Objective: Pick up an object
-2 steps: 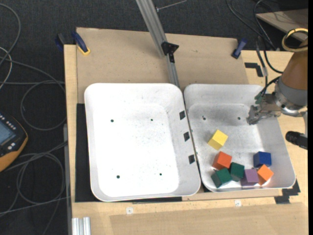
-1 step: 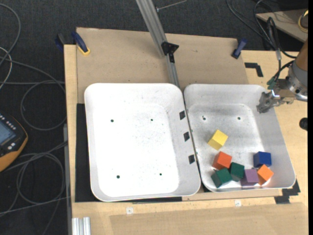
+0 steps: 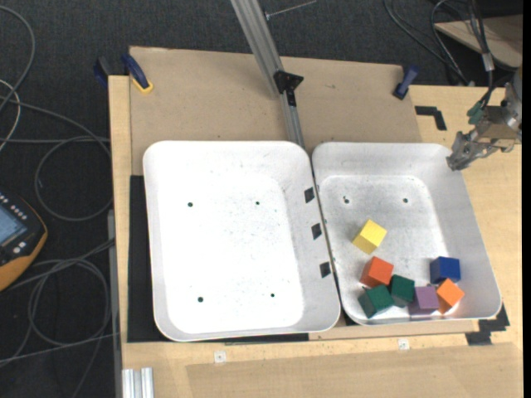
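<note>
Your gripper (image 3: 461, 157) hangs at the far right corner of the right bin (image 3: 465, 214), just over its rim, with the grey arm (image 3: 502, 118) reaching in from the right edge of the bench (image 3: 207, 81). You cannot tell from this angle whether it is spread or pressed together, and nothing shows in its grasp.

The blocks you are after sit well apart from it, gathered in the near part of the right bin. A yellow block (image 3: 370, 236) lies alone toward the middle of the bin floor. Nearer the front wall, an orange-red block (image 3: 378, 270) touches two green blocks (image 3: 376, 299) (image 3: 402, 288); a purple block (image 3: 426, 298) sits just beside them, then an orange block (image 3: 450, 293) with a blue block (image 3: 445, 269) right behind it.

The left bin (image 3: 158, 222) lies alongside, the two bins' rims meeting at the centre.
</note>
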Controlling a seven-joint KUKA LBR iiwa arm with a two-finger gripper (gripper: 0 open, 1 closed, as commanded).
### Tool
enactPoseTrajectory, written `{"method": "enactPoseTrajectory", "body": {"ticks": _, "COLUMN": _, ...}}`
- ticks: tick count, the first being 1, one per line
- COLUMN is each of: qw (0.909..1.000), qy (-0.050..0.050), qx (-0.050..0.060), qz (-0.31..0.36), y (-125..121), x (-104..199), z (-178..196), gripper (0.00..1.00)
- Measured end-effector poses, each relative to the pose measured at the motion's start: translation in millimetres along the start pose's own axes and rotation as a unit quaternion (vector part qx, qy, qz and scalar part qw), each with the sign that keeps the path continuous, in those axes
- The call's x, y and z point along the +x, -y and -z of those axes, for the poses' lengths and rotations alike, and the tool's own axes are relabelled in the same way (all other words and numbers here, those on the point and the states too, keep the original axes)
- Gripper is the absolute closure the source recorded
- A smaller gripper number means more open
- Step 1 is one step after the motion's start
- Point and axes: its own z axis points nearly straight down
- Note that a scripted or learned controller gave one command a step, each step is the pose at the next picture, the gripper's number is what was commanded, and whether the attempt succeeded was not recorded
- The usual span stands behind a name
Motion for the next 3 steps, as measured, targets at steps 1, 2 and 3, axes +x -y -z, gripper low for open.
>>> {"method": "enactPoseTrajectory", "body": {"ticks": 1, "qw": 1.0000, "qy": 0.000, "qx": 0.001, "qz": 0.000, "y": -1.5, "x": 0.0, "z": 29.7, "gripper": 1.00}}
{"method": "enactPoseTrajectory", "body": {"ticks": 2, "qw": 1.0000, "qy": -0.002, "qx": 0.005, "qz": 0.001, "y": 9.8, "x": 43.7, "z": 19.3, "gripper": 1.00}}
{"method": "enactPoseTrajectory", "body": {"ticks": 3, "qw": 1.0000, "qy": -0.003, "qx": 0.006, "qz": 0.002, "y": 25.6, "x": 102.5, "z": 14.8, "gripper": 1.00}}
